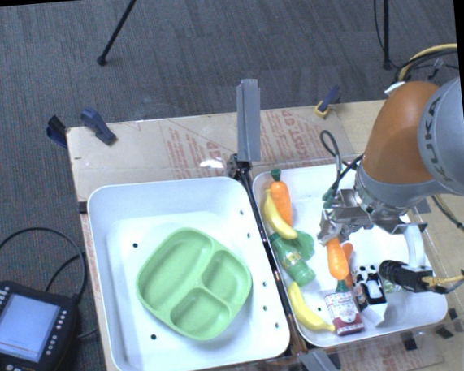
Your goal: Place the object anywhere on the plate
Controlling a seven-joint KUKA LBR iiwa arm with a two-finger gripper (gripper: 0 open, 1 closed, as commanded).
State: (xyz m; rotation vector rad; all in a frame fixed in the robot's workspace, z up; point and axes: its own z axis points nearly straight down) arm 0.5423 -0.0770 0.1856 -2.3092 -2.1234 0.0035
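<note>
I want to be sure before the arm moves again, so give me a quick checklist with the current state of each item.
1. Tool over the right bin: ok.
2. Object between the tool's fingers: cannot tell; an orange carrot sits right under it, but the grip is hidden.
3. Green plate in the left bin, nothing lying on it: ok.
4. Divider between the bins lies on the path to the plate: ok, but lift over it.
5. Neighbours close to the carrot, a green bottle and a red packet: not ok, crowded.
</note>
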